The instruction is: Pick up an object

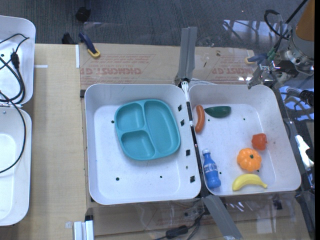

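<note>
The right bin [280,109] holds several small objects. An orange sausage [199,119] lies by the left wall, with a dark green piece [218,111] beside it. A red item [259,141] sits near the right wall, above an orange pumpkin [249,159]. Along the front lie a yellow banana [249,182] and a blue bottle [210,170]. My gripper [258,77] hangs over the bin's back right corner, high up and apart from all of them, with nothing seen in it.
The left bin [100,174] carries a teal divided plate [147,129]. A grey post [187,54] rises behind the seam between the bins. Cables [277,31] trail off the arm at the top right. White trays [15,134] stand at the far left.
</note>
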Robot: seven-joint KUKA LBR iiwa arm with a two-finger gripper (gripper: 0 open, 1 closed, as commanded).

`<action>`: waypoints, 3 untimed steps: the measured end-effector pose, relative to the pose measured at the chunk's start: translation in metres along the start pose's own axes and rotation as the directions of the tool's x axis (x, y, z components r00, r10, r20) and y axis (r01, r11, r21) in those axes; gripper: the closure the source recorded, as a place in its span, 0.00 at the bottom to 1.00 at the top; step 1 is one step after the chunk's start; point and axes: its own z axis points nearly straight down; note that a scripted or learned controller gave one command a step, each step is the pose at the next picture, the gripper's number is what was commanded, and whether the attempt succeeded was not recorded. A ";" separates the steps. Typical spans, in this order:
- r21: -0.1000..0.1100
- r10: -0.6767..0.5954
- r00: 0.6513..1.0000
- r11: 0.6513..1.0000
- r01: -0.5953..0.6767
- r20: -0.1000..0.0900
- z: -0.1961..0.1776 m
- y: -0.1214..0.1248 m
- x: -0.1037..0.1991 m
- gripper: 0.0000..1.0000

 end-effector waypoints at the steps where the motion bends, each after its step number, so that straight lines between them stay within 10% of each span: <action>1: 0.001 0.002 1.000 1.000 -0.002 -0.001 0.082 -0.112 -0.031 0.00; 2: 0.000 -0.010 1.000 1.000 0.010 -0.014 0.159 -0.109 -0.031 0.00; 3: 0.000 -0.002 1.000 1.000 0.002 -0.006 0.149 -0.111 -0.037 1.00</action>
